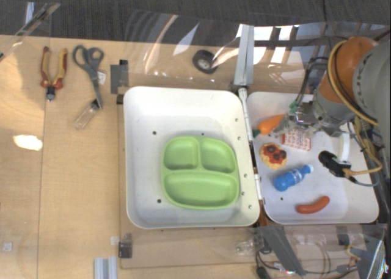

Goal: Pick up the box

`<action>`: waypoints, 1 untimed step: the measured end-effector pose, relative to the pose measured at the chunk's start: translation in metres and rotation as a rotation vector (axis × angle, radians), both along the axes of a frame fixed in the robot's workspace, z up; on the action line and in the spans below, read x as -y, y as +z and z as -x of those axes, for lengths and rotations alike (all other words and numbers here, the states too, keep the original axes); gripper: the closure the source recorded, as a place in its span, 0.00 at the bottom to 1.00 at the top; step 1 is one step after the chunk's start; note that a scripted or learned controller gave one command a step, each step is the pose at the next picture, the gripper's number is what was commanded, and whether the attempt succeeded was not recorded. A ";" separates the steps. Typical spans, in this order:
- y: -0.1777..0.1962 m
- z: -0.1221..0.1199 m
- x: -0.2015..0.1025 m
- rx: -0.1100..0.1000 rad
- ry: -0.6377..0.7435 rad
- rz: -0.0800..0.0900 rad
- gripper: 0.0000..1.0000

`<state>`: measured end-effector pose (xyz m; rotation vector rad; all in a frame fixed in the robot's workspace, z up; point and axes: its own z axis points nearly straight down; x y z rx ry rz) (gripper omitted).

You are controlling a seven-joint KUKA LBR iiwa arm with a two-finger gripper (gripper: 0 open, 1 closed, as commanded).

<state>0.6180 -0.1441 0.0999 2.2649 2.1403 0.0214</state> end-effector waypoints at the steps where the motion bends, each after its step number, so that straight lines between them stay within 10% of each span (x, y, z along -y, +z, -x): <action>1: 0.000 -0.001 0.000 0.001 -0.010 -0.002 0.00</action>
